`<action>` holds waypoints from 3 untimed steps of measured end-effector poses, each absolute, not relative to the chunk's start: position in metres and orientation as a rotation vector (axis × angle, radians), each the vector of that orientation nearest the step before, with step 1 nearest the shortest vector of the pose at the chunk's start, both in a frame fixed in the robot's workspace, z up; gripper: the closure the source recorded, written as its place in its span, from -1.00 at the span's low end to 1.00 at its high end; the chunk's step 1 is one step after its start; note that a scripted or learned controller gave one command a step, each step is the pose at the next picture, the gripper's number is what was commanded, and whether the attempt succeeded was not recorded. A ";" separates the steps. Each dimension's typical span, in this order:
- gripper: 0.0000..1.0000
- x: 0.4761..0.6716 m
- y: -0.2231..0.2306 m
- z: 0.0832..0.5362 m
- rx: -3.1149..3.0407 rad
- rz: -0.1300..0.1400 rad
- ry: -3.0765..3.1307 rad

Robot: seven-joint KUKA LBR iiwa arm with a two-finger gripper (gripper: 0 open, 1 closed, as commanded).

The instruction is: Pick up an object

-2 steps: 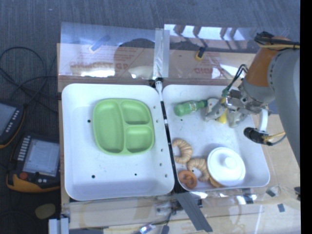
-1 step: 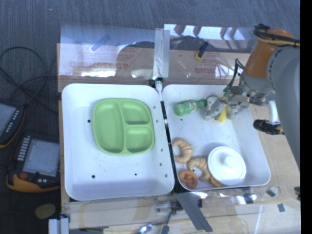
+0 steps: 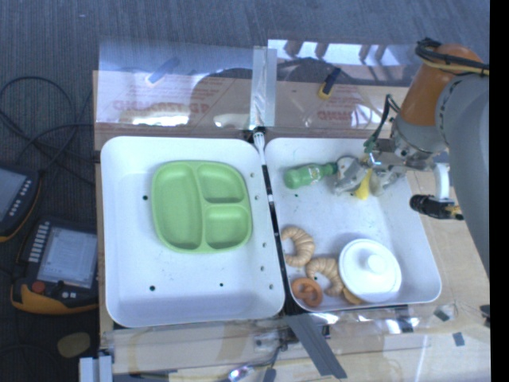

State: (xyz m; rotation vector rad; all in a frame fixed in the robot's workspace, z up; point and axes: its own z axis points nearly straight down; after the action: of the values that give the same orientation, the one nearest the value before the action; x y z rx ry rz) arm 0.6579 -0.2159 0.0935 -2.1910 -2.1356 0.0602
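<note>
Overhead, at a slant: two shallow white bins side by side on the counter (image 3: 457, 289), left bin (image 3: 119, 293) and right bin (image 3: 413, 237), touching along a dark middle seam.

Reaching in from the right, grey arm with orange band (image 3: 433, 86) above the wrist. Lower down, over the far part of the right bin, gripper (image 3: 366, 173). Cannot tell whether open, closed or clamped on anything; too cluttered and too small to read.

Right at the gripper, a small yellow object (image 3: 363, 188) on the bin floor, partly hidden by metal parts. Just to the left, a green bottle (image 3: 306, 174) lying on its side, cap end towards the gripper.

Nearer the camera in the same bin, a twisted tan pastry (image 3: 298, 245) by the seam. Beside that, a second tan pastry (image 3: 324, 269), touching a round white lidded container (image 3: 370, 267). At the near edge, a brown doughnut (image 3: 308, 291), just beside the second tan pastry.

In the left bin, a light green divided plate (image 3: 203, 205), three compartments, lying flat near the middle, well apart from everything in the right bin.

Behind both bins, a clear plastic screen (image 3: 183, 86) over cardboard. Off to the left, on grey carpet (image 3: 159, 6), black cables (image 3: 32, 126) and a handheld control pendant (image 3: 60, 257).
</note>
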 end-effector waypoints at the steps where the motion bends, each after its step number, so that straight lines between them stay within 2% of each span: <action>1: -1.00 0.656 -0.218 0.094 -2.051 0.036 -2.310; 3: -1.00 0.660 -0.220 0.094 -2.024 0.044 -2.319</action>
State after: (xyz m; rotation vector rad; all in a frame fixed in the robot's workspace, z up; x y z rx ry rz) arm 0.6603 -0.2203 0.0943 -2.0243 -2.3194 0.0437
